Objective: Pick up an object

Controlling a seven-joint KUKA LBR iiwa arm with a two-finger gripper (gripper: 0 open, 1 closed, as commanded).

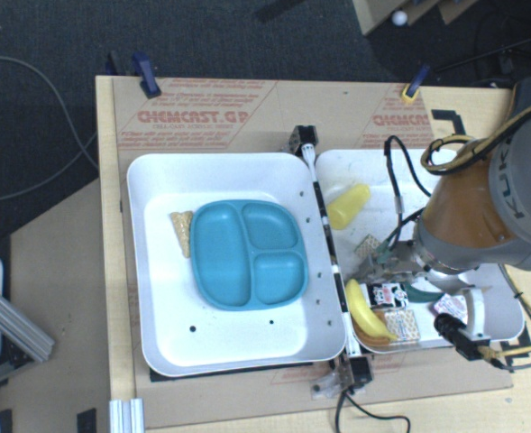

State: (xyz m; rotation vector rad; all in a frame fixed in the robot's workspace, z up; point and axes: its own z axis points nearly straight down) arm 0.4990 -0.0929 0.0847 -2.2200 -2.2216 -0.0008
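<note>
The right bin [355, 162] holds a yellow cylinder-shaped object [348, 205] near its left wall, a banana [364, 312] at the front left, a small printed card [387, 294] and a speckled packet [403, 325]. My gripper [382, 264] points down into this bin, just above the card and right of the banana's top end. The orange-banded wrist [459, 215] covers the bin's middle and hides what lies beneath it. A small tan piece [367, 244] lies right beside the gripper.
The left bin [157, 314] carries a blue divided plate [247, 253] with a tan cracker [182, 228] at its left edge. A teal item [423, 289] and a white-pink packet [452, 308] lie by the arm. Black cables [396, 174] loop over the right bin.
</note>
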